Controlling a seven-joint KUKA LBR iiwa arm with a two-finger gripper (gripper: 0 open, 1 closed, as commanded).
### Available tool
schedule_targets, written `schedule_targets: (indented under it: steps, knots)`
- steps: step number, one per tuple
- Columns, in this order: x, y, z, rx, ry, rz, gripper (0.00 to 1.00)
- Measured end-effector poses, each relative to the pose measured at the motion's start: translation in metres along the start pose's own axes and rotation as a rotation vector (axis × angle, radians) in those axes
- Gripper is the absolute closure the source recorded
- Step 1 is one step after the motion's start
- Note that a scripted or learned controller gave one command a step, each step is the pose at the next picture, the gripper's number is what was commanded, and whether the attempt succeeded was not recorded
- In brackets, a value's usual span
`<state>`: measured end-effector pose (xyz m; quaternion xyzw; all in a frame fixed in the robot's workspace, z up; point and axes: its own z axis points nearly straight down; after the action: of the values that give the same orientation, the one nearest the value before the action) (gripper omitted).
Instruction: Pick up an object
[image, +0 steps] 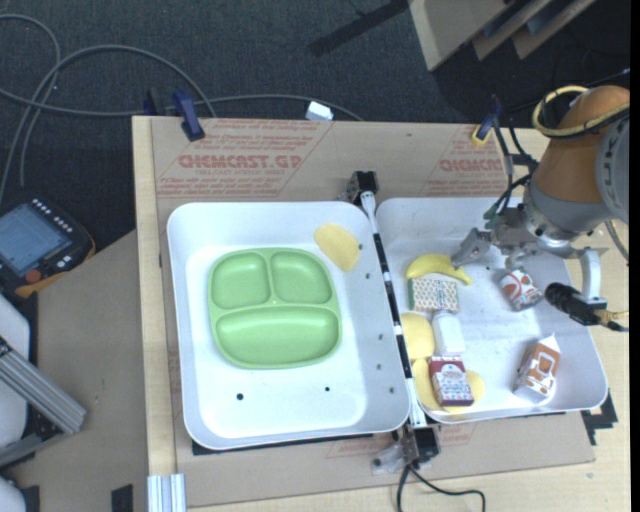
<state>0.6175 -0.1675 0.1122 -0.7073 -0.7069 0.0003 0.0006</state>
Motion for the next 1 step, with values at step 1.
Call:
schedule_targets:
  steps: [1]
  knots:
    - [0.0601, -0.0262, 0.0239, -0.008, -0.001, -0.001, 0.0]
